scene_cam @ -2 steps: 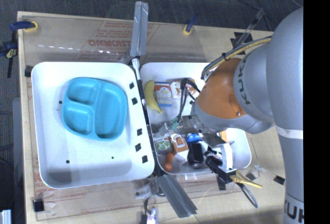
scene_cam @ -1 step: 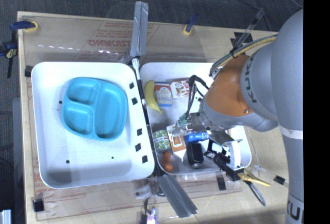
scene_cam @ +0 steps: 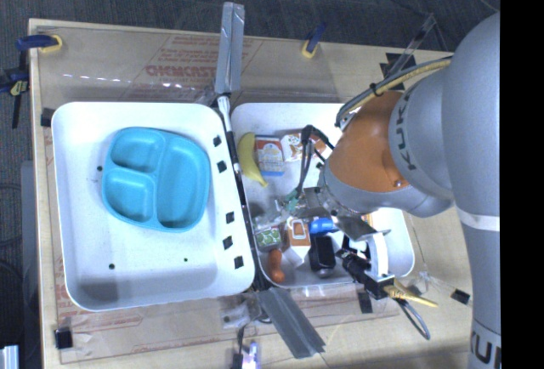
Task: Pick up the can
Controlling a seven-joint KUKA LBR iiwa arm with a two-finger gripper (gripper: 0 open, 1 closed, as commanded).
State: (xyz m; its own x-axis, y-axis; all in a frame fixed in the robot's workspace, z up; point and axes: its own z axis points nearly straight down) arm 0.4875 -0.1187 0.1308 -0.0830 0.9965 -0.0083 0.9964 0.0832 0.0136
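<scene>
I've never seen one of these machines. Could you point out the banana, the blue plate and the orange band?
banana (scene_cam: 247, 158): camera view, middle of its curve.
blue plate (scene_cam: 157, 178): camera view, central divider.
orange band (scene_cam: 370, 150): camera view, upper surface.

Grey arm (scene_cam: 425, 146) over cluttered right bin (scene_cam: 263, 114); blue divided plate (scene_cam: 157, 178) in left bin (scene_cam: 85, 257).

A wooden counter (scene_cam: 357, 61) carries two shallow white bins side by side. The left bin (scene_cam: 76, 214) holds a blue three-compartment plate (scene_cam: 157, 178), lying flat toward its upper left. In the right bin (scene_cam: 280, 114), a banana (scene_cam: 247, 158) lies along the left wall, with a small white carton (scene_cam: 269, 154) just beside it. A blue clamp (scene_cam: 36, 42) grips the counter's upper left corner.
</scene>
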